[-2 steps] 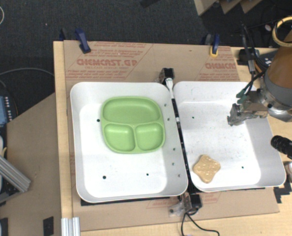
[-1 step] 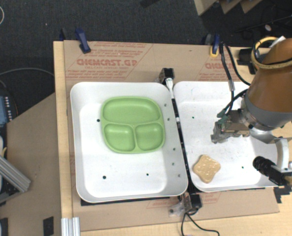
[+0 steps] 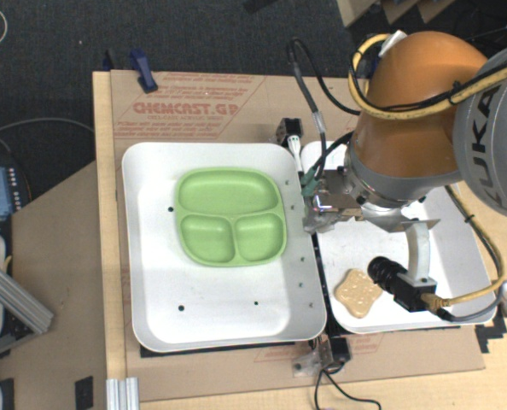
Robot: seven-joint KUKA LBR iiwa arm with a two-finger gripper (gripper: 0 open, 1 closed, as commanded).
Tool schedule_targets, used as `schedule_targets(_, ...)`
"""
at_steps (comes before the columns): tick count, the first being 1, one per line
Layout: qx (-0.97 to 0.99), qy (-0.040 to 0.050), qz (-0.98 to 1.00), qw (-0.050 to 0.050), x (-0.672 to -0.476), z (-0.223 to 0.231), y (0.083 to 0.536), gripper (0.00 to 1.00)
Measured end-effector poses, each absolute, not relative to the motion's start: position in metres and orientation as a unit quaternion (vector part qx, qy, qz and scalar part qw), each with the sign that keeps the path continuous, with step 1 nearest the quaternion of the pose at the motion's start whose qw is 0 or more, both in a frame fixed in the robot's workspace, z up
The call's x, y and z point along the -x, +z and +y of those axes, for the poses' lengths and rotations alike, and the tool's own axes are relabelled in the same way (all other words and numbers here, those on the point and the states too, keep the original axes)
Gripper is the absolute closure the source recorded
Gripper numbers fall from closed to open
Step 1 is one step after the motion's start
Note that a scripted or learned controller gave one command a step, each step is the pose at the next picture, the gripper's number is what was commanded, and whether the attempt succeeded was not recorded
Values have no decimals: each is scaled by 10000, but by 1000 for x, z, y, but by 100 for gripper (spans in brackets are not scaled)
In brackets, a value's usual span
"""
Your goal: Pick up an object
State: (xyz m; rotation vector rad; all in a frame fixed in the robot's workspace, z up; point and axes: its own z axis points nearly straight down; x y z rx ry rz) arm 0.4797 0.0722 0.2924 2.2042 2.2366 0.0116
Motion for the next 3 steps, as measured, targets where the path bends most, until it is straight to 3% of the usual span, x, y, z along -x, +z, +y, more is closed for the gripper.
schedule_targets(1,-7060,88,7082,56,-481,77,471,100)
schedule_targets(2,-7089,-38,7053,-23,-479,46,384,100)
schedule_targets(3,-7054,30,7088,18,-480,81,436,100)
